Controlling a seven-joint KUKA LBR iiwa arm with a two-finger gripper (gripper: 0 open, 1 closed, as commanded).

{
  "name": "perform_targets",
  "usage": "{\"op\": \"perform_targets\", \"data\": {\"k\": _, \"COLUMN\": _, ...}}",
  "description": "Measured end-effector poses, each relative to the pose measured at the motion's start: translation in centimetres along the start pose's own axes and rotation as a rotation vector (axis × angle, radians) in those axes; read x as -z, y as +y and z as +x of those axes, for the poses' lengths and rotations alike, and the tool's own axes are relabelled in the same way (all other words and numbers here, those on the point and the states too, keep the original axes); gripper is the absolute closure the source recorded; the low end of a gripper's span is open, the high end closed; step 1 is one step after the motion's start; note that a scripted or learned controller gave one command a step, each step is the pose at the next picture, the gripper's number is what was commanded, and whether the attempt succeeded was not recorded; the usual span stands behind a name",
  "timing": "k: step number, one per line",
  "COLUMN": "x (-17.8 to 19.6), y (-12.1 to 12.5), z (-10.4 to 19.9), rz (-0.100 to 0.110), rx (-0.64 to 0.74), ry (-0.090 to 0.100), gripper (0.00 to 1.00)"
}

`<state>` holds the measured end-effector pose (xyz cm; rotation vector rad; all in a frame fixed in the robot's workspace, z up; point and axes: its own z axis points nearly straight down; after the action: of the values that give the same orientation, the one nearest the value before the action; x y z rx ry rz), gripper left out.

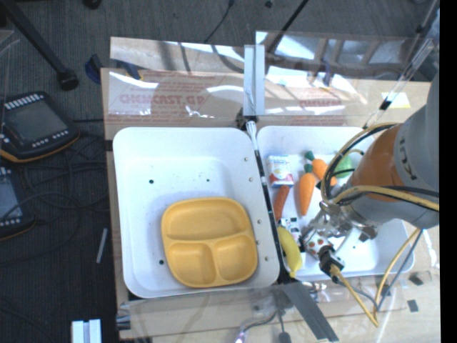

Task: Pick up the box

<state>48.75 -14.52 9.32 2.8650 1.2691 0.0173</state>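
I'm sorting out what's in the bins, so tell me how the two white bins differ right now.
The left bin holds a yellow divided tray, while the right bin holds several small items, including a carrot, a banana and a small box. The left bin lies open to the camera; the right bin is partly covered by the arm, whose gripper hangs over it. Both are shallow, white and side by side.

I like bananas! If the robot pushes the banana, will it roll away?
Probably not far. The banana is curved and lies against the right bin's left wall, so it would likely slide or pivot. Its smooth skin might slip in the gripper.
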Motion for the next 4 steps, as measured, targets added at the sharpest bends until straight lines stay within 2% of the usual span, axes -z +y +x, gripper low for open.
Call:
{"op": "perform_targets", "data": {"k": 1, "x": -0.1, "y": 3.5, "z": 5.8, "rz": -0.005, "rx": 0.268, "ry": -0.002, "gripper": 1.00}}
{"op": "perform_targets", "data": {"k": 2, "x": 0.0, "y": 1.4, "z": 6.7, "rz": -0.012, "rx": 0.662, "ry": -0.002, "gripper": 1.00}}
{"op": "perform_targets", "data": {"k": 3, "x": 0.0, "y": 2.3, "z": 5.4, "rz": -0.023, "rx": 0.644, "ry": -0.021, "gripper": 0.00}}
{"op": "perform_targets", "data": {"k": 4, "x": 0.0, "y": -1.6, "z": 2.2, "rz": -0.014, "rx": 0.319, "ry": -0.001, "gripper": 0.00}}
